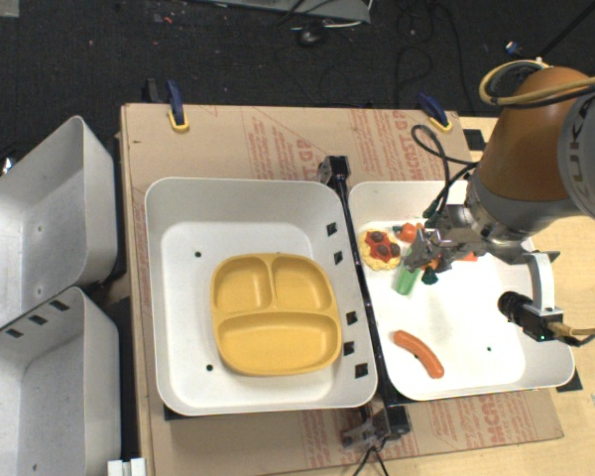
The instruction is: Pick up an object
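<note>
Green, the small block [407, 282] lies just beside the pizza toy [380, 248], under the end effector [428, 254], whose opening cannot be told, so it may snag the pizza instead.

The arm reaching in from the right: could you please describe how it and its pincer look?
The arm is bulky and rounded, with an orange band above a grey wrist section. A yellow cable loops over its top and black cables trail beside it. The pincer is a small, dark metal assembly with some grey parts.
</note>
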`<state>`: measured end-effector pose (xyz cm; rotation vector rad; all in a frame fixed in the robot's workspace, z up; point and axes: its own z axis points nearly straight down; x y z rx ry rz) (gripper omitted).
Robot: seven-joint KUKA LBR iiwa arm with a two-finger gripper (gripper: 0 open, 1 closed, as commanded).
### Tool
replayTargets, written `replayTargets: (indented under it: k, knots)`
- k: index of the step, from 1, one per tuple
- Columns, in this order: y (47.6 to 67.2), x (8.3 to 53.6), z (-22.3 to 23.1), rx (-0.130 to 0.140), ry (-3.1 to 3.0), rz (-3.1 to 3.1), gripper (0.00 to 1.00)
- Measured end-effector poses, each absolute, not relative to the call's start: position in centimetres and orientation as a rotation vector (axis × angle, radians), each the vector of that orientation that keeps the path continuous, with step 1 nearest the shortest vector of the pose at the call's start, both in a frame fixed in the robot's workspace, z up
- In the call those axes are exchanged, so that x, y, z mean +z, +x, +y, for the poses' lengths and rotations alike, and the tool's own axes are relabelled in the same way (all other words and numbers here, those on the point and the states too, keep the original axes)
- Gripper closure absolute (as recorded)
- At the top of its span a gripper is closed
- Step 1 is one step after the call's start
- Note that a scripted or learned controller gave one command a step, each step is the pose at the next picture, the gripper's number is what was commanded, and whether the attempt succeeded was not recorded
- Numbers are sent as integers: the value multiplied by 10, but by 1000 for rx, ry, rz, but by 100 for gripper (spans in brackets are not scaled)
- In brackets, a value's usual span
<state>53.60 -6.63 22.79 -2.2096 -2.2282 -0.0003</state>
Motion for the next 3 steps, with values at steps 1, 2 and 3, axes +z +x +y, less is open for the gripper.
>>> replayTargets:
  k: [1, 2, 3]
  knots:
    - [537, 239, -14, -4, -2212, -2231, 100]
    - [535, 242, 32, -3, -2212, -2231, 100]
    - [538, 229, 82, 1, -2212, -2229, 100]
